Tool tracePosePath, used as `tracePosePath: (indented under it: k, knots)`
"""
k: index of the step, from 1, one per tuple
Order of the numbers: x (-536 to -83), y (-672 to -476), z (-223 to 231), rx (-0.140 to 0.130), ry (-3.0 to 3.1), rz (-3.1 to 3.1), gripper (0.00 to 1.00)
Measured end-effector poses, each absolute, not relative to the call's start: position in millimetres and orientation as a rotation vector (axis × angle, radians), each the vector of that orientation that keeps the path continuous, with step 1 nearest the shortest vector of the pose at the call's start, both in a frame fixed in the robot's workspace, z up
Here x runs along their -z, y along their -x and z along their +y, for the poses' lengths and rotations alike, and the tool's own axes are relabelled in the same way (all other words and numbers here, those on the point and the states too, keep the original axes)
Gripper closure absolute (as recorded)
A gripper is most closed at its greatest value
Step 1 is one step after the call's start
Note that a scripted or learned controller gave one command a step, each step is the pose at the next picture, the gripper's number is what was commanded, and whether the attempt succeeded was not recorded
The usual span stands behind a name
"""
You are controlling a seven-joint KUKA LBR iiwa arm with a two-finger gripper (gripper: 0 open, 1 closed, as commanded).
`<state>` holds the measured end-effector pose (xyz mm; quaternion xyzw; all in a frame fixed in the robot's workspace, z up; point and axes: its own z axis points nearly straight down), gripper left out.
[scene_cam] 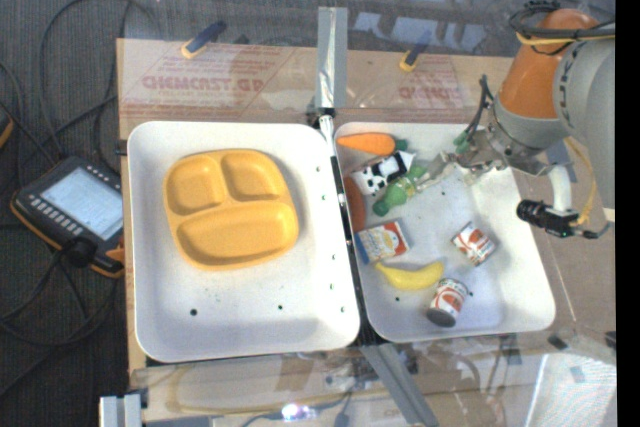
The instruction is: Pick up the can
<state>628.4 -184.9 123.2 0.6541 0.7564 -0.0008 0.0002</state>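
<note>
Two small red-and-white cans lie in the right bin point(530, 315). One can point(474, 243) rests on its side toward the bin's right. The other can point(447, 302), with a dark end, lies near the front edge beside a banana point(410, 274). My gripper point(468, 155) hangs over the bin's far right corner, under the orange wrist band point(535, 80). It is well behind both cans and touches neither. A green bottle point(398, 192) lies just left of it.
The right bin also holds a carrot point(367, 143), a black-and-white cow toy point(380, 173), a small carton point(384, 241) and a red item along the divider. The left bin point(160, 315) holds a yellow sectioned plate point(232, 207). A handheld pendant point(70, 210) lies off the bench's left.
</note>
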Motion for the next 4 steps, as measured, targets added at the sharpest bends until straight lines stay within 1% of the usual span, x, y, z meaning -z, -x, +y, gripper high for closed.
tracePosePath:
  k: [1, 2, 3, 4]
  knots:
    - [-93, -590.8, -213, -0.003, -1.955, 2.458, 0.0]
    - [-89, -610.5, -209, -0.005, -1.935, 2.465, 0.0]
    - [-91, -572.5, -223, -0.007, -1.48, 2.755, 0.0]
    - [-125, -557.8, -222, -0.003, -1.513, 2.752, 0.0]
